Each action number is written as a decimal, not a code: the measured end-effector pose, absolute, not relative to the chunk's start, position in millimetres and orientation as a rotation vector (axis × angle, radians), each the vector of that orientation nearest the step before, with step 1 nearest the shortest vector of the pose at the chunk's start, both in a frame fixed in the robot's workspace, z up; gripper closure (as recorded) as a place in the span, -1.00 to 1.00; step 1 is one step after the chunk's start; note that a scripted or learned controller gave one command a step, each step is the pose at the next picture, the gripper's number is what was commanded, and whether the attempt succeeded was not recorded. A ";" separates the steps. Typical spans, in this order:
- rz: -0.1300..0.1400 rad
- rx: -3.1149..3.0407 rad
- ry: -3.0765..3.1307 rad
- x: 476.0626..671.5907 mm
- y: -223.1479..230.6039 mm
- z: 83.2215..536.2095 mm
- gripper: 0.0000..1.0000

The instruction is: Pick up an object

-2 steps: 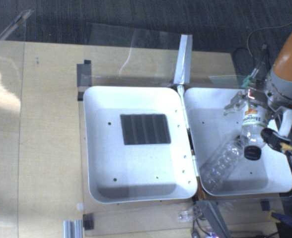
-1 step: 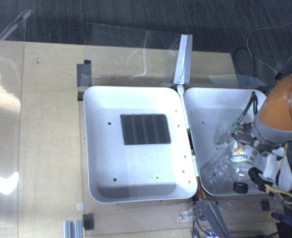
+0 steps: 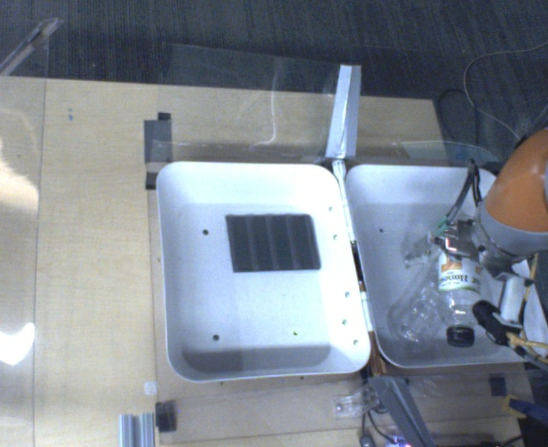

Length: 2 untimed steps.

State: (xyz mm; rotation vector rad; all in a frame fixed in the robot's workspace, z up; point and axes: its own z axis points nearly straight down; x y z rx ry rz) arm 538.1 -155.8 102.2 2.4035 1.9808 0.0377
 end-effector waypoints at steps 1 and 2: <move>0.043 2.400 1.979 540.0 -155.4 112.9 1.00; 0.006 2.304 2.129 576.1 -133.6 187.5 1.00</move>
